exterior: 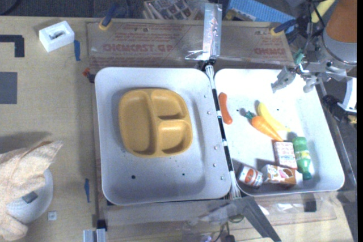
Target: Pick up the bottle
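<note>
The bottle (303, 157) is green with a yellow-and-red label. It lies in the right bin (317, 107) near that bin's front right corner, beside a small brown box (283, 153). My gripper (295, 81) hangs over the far right part of the same bin, well behind the bottle and clear of it. Its two fingers are spread open with nothing between them. The grey arm with its orange band (343, 22) comes in from the upper right.
The right bin also holds a carrot (264, 125), a banana (271, 117), a red sausage (226, 108), a can (250, 176) and a carton (280, 174). A yellow divided tray (155, 121) lies in the left bin (113, 178). Cables hang by the arm.
</note>
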Robot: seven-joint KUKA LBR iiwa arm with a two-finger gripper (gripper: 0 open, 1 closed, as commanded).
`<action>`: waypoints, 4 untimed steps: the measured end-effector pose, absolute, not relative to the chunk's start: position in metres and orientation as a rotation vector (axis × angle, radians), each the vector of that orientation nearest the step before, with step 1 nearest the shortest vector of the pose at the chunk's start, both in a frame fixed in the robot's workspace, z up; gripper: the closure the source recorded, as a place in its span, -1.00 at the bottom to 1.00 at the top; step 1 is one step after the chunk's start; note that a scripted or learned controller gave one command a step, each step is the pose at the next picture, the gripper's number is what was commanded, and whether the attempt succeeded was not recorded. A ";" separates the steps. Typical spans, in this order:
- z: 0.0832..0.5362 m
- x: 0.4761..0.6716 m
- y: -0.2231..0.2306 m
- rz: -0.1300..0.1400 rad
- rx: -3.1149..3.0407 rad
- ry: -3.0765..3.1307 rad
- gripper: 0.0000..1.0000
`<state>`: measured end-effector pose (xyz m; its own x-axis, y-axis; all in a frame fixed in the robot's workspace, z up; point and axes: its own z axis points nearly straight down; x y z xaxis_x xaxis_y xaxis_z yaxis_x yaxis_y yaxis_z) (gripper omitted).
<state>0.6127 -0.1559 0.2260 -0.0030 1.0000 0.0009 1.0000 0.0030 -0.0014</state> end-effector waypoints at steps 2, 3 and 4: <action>0.095 0.521 -0.223 -0.015 -1.721 -2.645 -1.00; 0.106 0.523 -0.225 -0.019 -1.732 -2.646 1.00; 0.219 0.569 -0.218 -0.002 -1.571 -2.727 1.00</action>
